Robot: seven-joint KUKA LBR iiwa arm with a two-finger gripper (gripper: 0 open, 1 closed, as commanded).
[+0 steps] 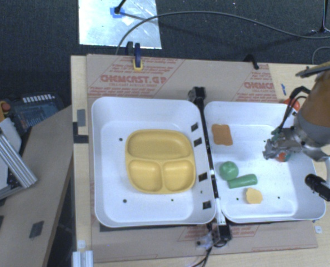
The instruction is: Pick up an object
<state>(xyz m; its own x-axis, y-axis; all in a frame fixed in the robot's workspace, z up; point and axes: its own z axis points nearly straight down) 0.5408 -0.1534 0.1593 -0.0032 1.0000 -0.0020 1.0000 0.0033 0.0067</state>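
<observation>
- The left bin [106,166] holds a yellow divided tray [158,160] lying flat in its middle; it is broad and shallow and would be an awkward grab, so it is best left alone
- Across the divider, the right bin [276,204] carries the likelier targets: an orange-brown flat square [221,134] near the far left corner, a green round piece [228,169] touching or just beside a green cylinder [243,179], and a small yellow piece [254,196] near the front
- The green pair lie so close that closing on one could nudge the other; the yellow piece or the square stands apart from its neighbours and looks the cleaner choice
- The gripper [277,149] hangs over the right half of that bin, well apart from every item and nothing is seen between its tips; whether they are spread or closed I cannot tell, since the tool is small and blurred here
- For a good pick I judge the arm should move left until it is centred over the chosen item, come down straight, and bracket the item's narrower side before closing
- The flat square may be too thin to grip well
</observation>
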